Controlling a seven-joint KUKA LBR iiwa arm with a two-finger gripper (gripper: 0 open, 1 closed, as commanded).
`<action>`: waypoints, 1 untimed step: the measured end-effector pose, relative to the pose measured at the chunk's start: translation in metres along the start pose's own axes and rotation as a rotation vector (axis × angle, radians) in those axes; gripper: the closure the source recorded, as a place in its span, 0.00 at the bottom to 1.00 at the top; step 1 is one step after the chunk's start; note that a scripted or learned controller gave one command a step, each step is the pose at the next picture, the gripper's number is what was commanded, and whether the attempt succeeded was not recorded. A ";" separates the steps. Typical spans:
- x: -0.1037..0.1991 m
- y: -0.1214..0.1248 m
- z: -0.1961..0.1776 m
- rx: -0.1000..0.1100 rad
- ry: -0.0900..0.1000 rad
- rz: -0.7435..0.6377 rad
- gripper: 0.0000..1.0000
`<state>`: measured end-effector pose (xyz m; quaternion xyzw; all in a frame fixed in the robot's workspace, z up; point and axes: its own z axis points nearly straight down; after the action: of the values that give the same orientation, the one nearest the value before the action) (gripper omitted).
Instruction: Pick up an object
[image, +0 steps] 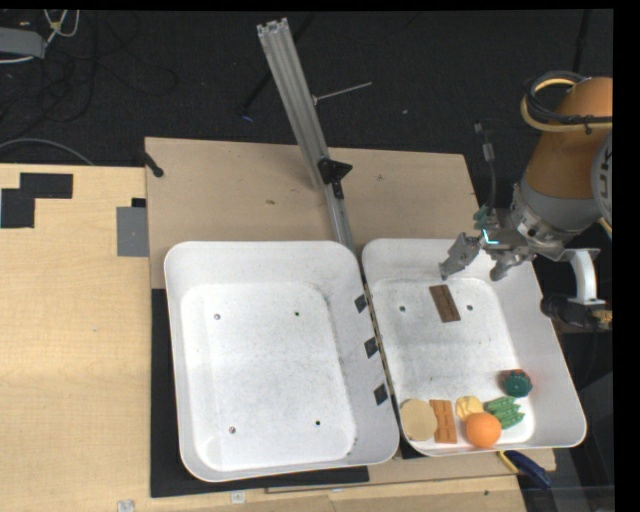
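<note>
The gripper (478, 257) is seen spread wide and holding nothing, above the far edge of the right bin (553, 370). A brown block (445, 303) lies flat just beneath it. It is judged light, stiff and thin; a grasp across its narrow sides is advised.

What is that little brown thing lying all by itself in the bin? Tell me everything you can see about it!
The brown block is a small, flat, dark brown rectangle, maybe wood, though it is too small to be sure. It lies flat on the floor of the right bin, in the upper part, turned a little slantwise. Nothing touches it but the bin floor. The gripper hangs above the bin's far edge, just up and right of it, not touching it. The other toys sit far off in the bin's near corner.
</note>
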<state>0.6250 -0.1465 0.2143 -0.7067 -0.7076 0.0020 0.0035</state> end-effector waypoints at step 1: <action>0.000 0.001 -0.003 -0.005 -0.001 -0.001 0.00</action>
<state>0.6260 -0.1467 0.2171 -0.7062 -0.7080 0.0009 0.0013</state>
